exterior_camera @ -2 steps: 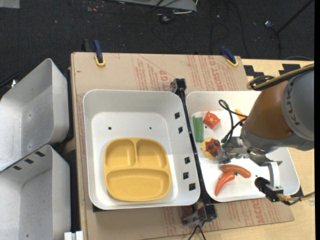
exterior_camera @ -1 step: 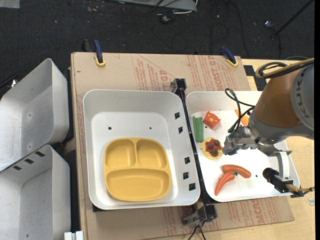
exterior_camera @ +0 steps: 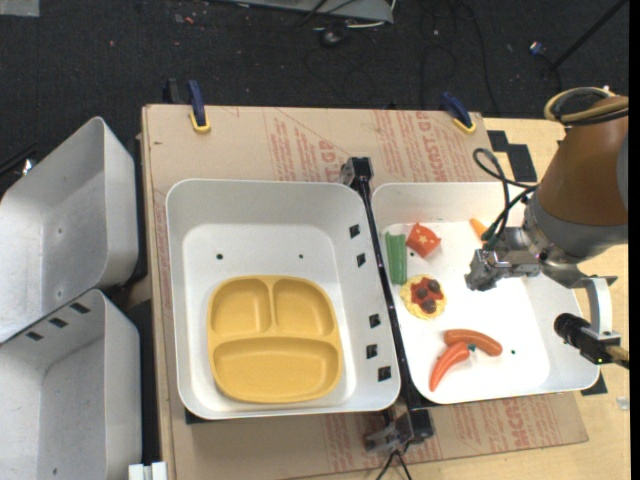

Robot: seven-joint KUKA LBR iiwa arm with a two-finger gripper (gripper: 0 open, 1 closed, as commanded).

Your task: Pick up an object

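Note:
The right bin (exterior_camera: 520, 380) holds several toy foods. A red piece (exterior_camera: 424, 239) lies near its back left, with a green strip (exterior_camera: 397, 256) beside it along the left wall. A small yellow pizza slice with dark toppings (exterior_camera: 425, 297) sits near the middle left. A sausage (exterior_camera: 473, 340) and an orange-red pepper (exterior_camera: 448, 364) lie toward the front. A small orange bit (exterior_camera: 479, 227) shows at the back. My gripper (exterior_camera: 483, 271) hangs over the bin's middle, right of the pizza slice and apart from it. Nothing is visibly between its fingers.
The left bin (exterior_camera: 190, 218) carries a yellow divided tray (exterior_camera: 272, 351). A black divider (exterior_camera: 378, 268) runs between the bins. Two more white bins (exterior_camera: 60, 228) stand off the bench at left. The arm's grey and orange body (exterior_camera: 590, 183) covers the right bin's back right corner.

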